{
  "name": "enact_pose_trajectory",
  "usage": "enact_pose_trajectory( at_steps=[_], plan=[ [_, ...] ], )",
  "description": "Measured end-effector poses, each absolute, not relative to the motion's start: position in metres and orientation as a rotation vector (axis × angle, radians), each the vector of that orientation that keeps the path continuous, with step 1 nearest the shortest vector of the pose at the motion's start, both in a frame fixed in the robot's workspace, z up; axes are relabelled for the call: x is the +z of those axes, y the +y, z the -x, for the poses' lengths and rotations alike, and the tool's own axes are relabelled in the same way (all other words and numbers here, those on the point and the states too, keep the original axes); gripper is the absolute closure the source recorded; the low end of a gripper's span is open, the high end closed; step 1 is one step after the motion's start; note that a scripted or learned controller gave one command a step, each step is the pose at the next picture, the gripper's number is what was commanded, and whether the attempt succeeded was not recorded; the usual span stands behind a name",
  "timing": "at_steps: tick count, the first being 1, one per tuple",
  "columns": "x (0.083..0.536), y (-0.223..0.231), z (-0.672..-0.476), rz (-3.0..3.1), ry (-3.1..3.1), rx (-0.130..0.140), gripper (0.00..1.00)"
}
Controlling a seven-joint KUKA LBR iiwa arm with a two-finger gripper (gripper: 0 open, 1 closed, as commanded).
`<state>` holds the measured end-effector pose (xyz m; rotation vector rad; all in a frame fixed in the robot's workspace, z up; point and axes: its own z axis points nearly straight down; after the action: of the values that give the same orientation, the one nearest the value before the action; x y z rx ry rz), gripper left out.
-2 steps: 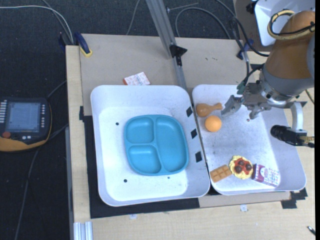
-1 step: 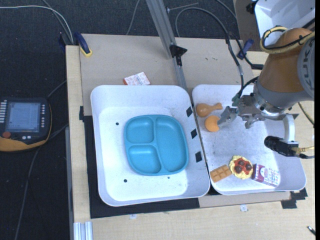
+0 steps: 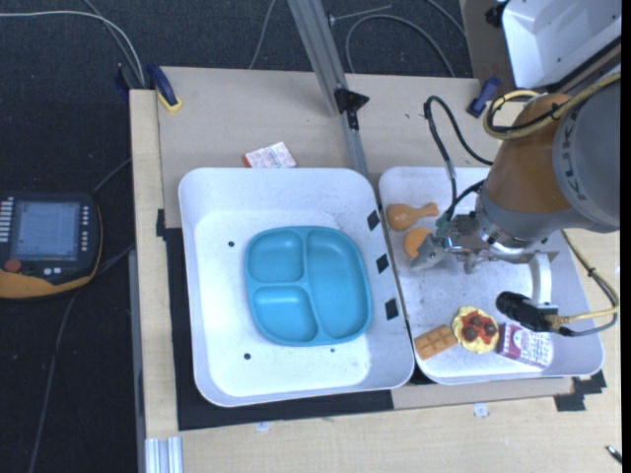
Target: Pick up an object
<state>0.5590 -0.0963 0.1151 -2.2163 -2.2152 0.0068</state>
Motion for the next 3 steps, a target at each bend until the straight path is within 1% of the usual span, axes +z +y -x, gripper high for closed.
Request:
enact_pose_trajectory(
  at_steps=[1,2,3],
  plan=[
    [0.085,-0.096,-0.56,2.22,-2.22,-0.002,0.0],
    [0.099,-0.097,-0.562,2.227,-2.224,-0.006,1.0],
    [0.163,-0.095,-0.568,2.223,-2.227,-0.007,1.0]
  ],
)
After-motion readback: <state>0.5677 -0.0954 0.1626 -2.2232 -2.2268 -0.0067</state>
